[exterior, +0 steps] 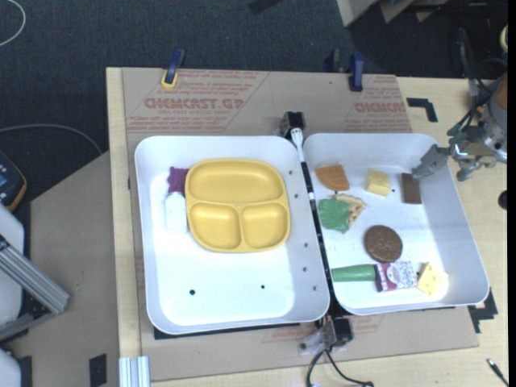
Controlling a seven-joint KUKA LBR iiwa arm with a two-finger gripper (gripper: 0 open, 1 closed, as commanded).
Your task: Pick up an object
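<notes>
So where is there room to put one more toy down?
Most room: the left bin's bare white floor in front of the yellow tray. The right bin is crowded with toy food, with a small bare patch between the cheese cube and the brown cookie.

The setting is a robotics laboratory or test cell, not a domestic room. Evidence: two shallow white bins (153, 216) sit side by side on a surface (242, 95) covered with printed brown sheeting held down by clamps (171, 71), with dark carpet (81, 31) and loose cables (16, 14) beyond its edge. Aluminium framing (32, 276) stands at the left, and the bins hold toy food pieces and a yellow divided tray (238, 204) rather than real provisions.
</notes>
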